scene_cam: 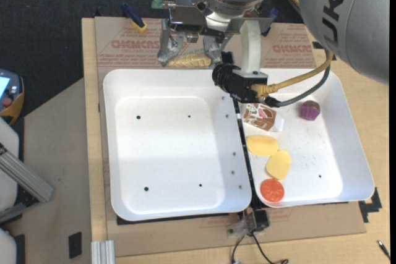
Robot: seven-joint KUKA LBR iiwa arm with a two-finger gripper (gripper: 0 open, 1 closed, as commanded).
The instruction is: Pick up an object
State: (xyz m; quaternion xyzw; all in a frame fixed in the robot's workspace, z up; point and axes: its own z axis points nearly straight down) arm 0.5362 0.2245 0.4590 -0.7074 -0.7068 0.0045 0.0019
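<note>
From my remote station I read the left bin (167, 151) as bare white plastic dotted with small drain holes. Above its far rim hangs the gripper (189, 54), raised over the cardboard backing (124, 43); a tan, ridged object (187, 60) sits between its two metal fingers (166, 49), which are closed most of the way onto it, so I judge the pick to be made and the lift under way. The next move, in my view, calls for a steady carry that keeps the grip firm, since the object looks light and narrow. To the right, the right bin (334, 157) holds the remaining candidates: a red-and-white packet (260, 115) near the shared wall, two yellow pieces (263, 145) (279, 164) just below it, an orange-red round piece (271, 190) at the near rim, and a purple piece (309, 110) well apart toward the far side. Both bins rest on a brown cardboard sheet, with dark carpet-like floor (43, 9) beyond the bench.
</note>
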